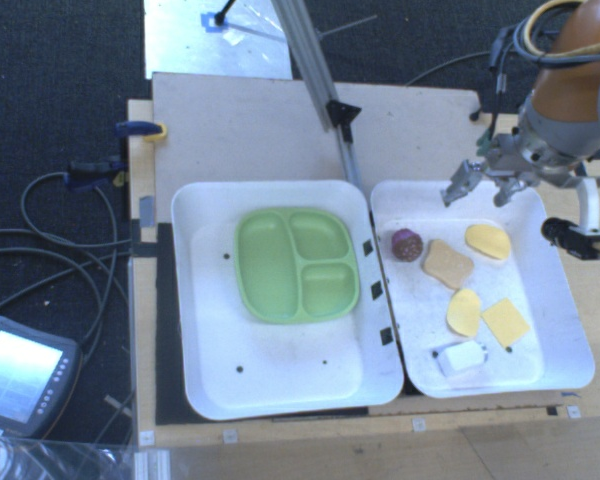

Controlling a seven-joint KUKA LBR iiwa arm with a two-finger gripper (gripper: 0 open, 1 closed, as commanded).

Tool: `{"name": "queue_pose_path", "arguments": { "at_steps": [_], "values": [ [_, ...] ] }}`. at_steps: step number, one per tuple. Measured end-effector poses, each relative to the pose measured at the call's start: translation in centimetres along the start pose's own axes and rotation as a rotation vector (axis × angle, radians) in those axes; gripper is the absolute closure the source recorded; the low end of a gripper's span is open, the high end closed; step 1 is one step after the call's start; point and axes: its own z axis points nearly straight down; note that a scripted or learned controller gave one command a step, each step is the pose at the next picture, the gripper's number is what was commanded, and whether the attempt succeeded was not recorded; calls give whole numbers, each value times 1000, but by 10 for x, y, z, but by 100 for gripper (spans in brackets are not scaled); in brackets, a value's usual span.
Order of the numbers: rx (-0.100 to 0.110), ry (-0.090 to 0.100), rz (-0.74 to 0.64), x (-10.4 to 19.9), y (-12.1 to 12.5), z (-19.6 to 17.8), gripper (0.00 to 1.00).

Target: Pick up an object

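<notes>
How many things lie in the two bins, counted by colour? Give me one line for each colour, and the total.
Green: 1, the divided plate in the left bin.
Yellow: 3 pieces in the right bin.
Tan: 1 piece.
Dark red: 1 round thing.
White: 1 block.
Total: 7.

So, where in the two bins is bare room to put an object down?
Left bin: a wide bare strip in front of the green divided plate. Right bin: crowded in the middle by the tan piece, yellow pieces and white block; bare floor lies before the dark red ball.
</notes>
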Motion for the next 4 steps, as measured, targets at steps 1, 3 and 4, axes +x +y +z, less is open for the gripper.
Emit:
{"name": "queue_pose_path", "arguments": {
  "at_steps": [1,3,4],
  "values": [
    [0,0,0,0,0,0,0],
    [3,0,5,5,-4,107,0],
    [0,-3,7,3,-3,150,0]
  ]
}}
